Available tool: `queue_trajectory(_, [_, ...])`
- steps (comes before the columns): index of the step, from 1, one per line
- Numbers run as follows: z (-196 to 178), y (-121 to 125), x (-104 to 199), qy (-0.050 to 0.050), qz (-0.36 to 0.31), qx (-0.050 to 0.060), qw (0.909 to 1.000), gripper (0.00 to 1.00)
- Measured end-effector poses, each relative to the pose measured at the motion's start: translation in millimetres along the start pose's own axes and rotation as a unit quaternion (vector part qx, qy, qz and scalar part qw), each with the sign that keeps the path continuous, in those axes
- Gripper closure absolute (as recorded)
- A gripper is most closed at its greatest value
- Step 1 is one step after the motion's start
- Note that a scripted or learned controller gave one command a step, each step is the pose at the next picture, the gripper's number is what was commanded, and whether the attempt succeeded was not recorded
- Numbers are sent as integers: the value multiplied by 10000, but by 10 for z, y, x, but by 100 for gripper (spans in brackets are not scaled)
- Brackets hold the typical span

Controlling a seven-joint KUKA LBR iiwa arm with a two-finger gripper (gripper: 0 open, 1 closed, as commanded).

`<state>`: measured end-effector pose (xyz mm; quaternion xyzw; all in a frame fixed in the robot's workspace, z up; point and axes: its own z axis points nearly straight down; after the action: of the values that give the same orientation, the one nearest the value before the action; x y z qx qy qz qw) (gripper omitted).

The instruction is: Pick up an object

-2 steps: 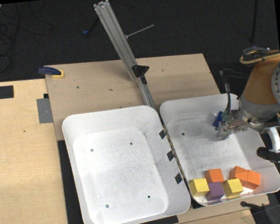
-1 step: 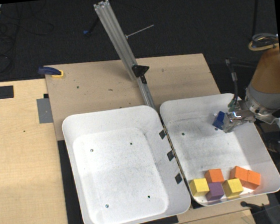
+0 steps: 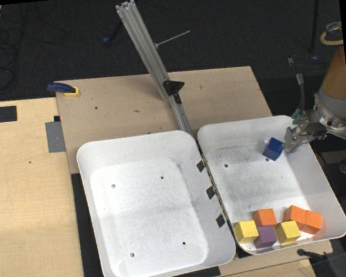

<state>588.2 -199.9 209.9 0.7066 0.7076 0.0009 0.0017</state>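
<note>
A blue block (image 3: 273, 149) lies tilted in the right bin (image 3: 235, 135), in its far right part. My gripper (image 3: 292, 141) hangs over the bin's right rim, its tip right beside the blue block's right side; whether it touches the block is unclear. At the near end of the same bin sits a cluster of blocks: a yellow block (image 3: 246, 230), an orange block (image 3: 264, 217), a purple block (image 3: 266, 236), a second yellow block (image 3: 288, 231) and a larger orange block (image 3: 305, 218).
The left bin (image 3: 100, 155) stands beside the right one, with black clips along their shared edge. A slanted aluminium rail (image 3: 151, 56) rises behind the bins. A blue and yellow clamp (image 3: 63, 89) lies at the bench's far left corner.
</note>
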Motion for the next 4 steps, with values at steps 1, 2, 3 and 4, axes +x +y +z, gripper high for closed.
queue_trajectory(1, [10, 73, 620, 25, -18, 35, 10000, 100])
queue_trajectory(2, [-113, 72, 1191, 25, -18, 36, 10000, 100])
queue_trajectory(3, [-120, 25, 1806, 26, -22, 48, 10000, 100])
queue_trajectory(4, [-198, 103, 2263, 14, -14, 31, 10000, 100])
